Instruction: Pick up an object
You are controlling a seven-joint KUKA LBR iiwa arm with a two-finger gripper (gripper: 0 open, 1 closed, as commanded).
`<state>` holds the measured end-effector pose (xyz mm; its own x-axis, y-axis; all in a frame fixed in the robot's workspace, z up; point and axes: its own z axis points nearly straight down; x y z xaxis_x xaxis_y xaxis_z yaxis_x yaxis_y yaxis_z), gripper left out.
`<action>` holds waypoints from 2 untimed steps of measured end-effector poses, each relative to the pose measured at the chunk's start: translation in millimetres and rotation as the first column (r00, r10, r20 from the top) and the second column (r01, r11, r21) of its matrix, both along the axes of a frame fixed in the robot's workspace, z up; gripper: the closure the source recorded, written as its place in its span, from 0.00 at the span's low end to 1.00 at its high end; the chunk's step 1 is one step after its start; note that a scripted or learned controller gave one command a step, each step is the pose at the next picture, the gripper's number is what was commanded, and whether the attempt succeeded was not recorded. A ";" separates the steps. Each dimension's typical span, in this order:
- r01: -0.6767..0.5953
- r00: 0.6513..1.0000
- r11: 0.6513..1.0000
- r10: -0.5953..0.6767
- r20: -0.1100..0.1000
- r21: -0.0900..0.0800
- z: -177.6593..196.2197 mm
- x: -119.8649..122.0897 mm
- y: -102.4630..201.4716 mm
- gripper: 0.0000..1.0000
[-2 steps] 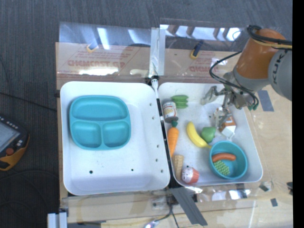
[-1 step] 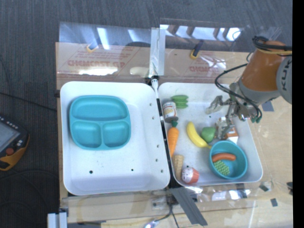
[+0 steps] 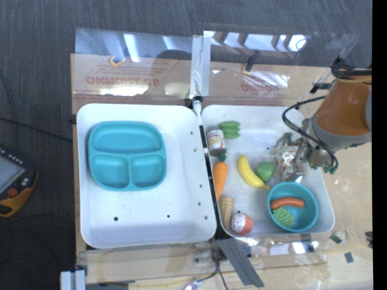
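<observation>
Bench w/ two white bins: left bin (image 3: pixel 121 222) held blue tray (image 3: pixel 127 154); right bin (image 3: pixel 266 116) held toy food, incl. banana (image 3: pixel 249 171), carrot (image 3: pixel 220 175), bowl (image 3: pixel 292 206). Gripper (image 3: pixel 289 159) low over right bin beside banana, prob. lining up a pick; claw state: cannot tell. Nothing seen held.

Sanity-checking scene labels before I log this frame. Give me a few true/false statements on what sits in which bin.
1. The blue divided tray lies in the left bin. True.
2. The banana lies in the left bin. False: it lies in the right bin.
3. The blue bowl holds a sausage-like piece. True.
4. The carrot lies inside the blue bowl. False: it lies on the bin floor near the divider.
5. The gripper hangs above the right bin. True.
</observation>
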<state>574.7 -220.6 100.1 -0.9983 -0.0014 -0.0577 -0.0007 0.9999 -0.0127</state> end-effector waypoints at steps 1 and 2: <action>0.211 0.977 0.978 -0.210 -0.039 0.011 -8.8 9.9 7.4 0.00; 0.285 0.959 0.958 -0.285 -0.007 0.019 -2.6 -4.5 3.7 0.00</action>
<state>570.1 -216.9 97.5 -0.9574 0.2843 -0.0503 0.2843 0.9587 0.0064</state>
